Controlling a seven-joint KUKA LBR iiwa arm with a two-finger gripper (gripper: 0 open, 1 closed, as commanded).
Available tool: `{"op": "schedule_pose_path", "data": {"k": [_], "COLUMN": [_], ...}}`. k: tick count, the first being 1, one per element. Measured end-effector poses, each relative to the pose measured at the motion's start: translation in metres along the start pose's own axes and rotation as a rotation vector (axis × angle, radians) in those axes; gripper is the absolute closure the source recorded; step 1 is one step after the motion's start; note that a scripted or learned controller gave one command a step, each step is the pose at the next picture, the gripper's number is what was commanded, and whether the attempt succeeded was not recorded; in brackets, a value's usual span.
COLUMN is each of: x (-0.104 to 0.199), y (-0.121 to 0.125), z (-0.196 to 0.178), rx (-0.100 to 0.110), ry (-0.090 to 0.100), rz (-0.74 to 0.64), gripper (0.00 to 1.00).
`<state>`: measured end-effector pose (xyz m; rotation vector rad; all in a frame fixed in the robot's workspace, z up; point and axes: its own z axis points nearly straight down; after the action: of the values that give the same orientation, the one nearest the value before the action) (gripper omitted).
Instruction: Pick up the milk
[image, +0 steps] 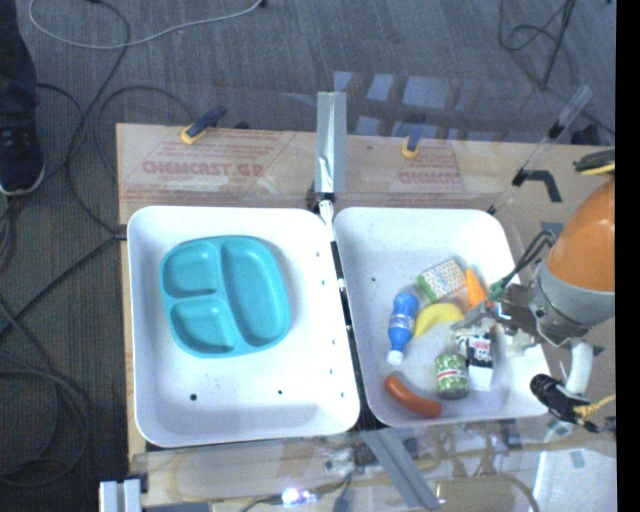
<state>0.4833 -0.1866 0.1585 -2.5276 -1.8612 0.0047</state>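
Milk (481, 358), a small boxy carton, stands in the right bin (400, 255) beside a round can (451, 373). Whether the jaws (487, 331) above it are clenched, I cannot tell

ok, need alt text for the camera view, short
A grey-and-orange robot arm reaches from the right into the right bin, its gripper over a cluster of toy groceries: blue bottle, banana, can, sausage. The left bin holds a blue divided plate.

A wooden bench (250, 175) carries two shallow white bins side by side: a left bin (150, 400) and a right bin (380, 250), edges touching.
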Motion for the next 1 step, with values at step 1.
{"op": "schedule_pose_path", "data": {"k": [1], "x": [-0.0053], "y": [0.0355], "z": [0.0684], "rx": [-0.006], "ry": [0.017], "rz": [-0.028], "gripper": [0.00]}}
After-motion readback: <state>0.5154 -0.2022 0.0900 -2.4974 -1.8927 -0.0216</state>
